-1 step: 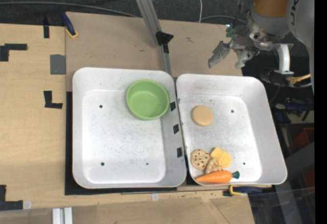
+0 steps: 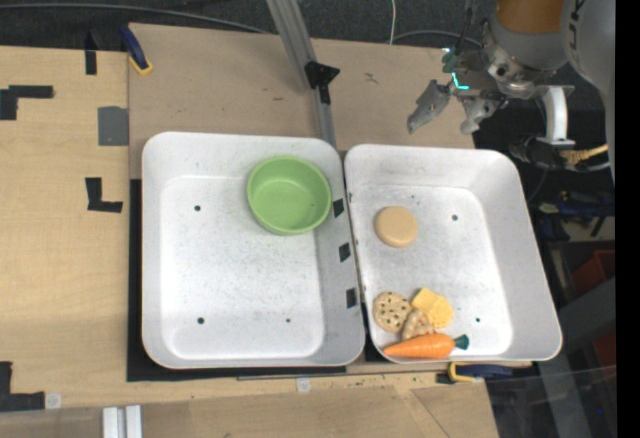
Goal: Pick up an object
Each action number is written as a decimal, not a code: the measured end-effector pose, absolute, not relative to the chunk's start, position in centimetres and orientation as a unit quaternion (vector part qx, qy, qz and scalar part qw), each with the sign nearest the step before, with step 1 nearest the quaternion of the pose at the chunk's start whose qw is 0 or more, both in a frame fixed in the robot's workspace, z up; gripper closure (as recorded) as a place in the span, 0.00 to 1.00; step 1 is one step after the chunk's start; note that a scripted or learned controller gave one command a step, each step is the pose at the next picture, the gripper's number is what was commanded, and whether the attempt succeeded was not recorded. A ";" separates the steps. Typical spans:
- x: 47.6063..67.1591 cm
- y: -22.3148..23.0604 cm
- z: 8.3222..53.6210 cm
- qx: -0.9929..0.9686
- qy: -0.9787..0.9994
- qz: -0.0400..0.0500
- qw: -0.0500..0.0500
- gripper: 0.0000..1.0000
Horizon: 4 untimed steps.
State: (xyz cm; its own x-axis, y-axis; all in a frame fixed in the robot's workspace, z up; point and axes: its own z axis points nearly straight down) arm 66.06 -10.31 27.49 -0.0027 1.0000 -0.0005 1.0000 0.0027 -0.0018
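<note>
Tan and round, a smooth biscuit-like disc lies alone in the upper middle of the right white bin, the easiest pick (nothing touches it). Lower in that bin a speckled brown cookie, a yellow cracker wedge and an orange carrot crowd together against the bottom wall. A green plastic bowl sits in the left white bin, near the divider. Upper right of the frame, the two-finger gripper hangs beyond the bin's far rim, fingers apart and holding nothing. My judgement: centre above the disc, descend straight, straddle its width, then close.
</note>
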 end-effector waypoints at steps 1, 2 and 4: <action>65.8 -10.1 23.1 -0.706 -0.708 0.002 0.002 0.00; 65.8 -9.5 16.7 -0.706 -0.708 0.003 0.003 0.00; 65.9 -9.8 11.7 -0.706 -0.708 0.001 0.001 1.00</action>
